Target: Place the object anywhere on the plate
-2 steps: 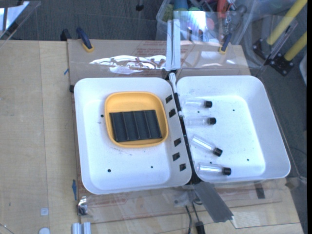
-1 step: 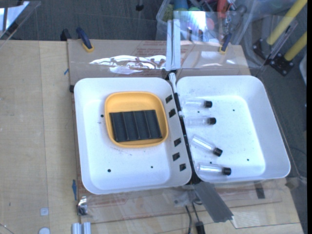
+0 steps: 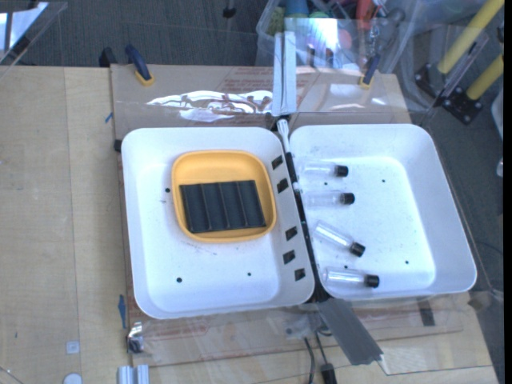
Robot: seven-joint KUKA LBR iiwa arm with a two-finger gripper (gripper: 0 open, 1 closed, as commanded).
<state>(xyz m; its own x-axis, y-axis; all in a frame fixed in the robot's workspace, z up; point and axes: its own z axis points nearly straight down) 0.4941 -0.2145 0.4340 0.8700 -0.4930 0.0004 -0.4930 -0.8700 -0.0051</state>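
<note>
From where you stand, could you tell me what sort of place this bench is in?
Probably a robotics lab or workshop. Two white bins sit taped to a wooden bench, one holding a yellow plate, the other capped clear vials, with a clear tub of clutter behind.

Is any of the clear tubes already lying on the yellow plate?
No. All four clear tubes lie in the right bin, while the yellow plate in the left bin carries a dark ridged insert.
</note>
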